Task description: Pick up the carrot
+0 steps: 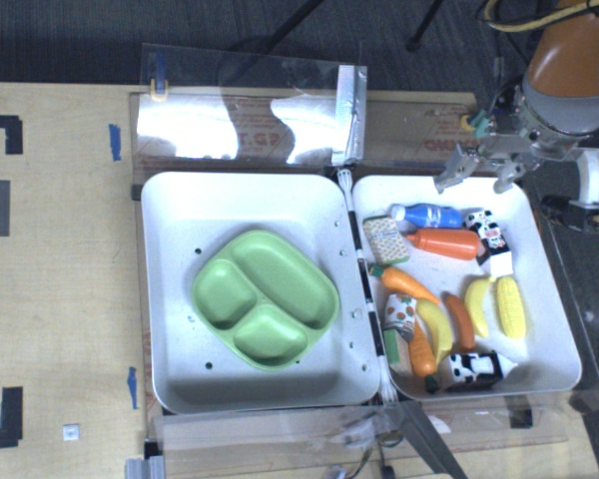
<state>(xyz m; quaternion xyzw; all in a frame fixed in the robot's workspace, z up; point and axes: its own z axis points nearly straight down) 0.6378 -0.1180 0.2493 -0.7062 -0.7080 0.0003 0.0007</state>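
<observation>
Hovering: claw [479,176] spread | over right bin [554,297] far rim | carrot [411,283] apart

Glossy white plastic bins [170,208], a matt green plastic tray [265,297], a smooth orange carrot [409,283].

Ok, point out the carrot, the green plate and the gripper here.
carrot [411,283]: camera view, middle of its orange body.
green plate [266,296]: camera view, ridge between its compartments.
gripper [479,176]: camera view, midway between its fingertips.

A pale wooden bench [50,297] with blue tape marks [114,140] stands against dark flooring [180,8].
</observation>
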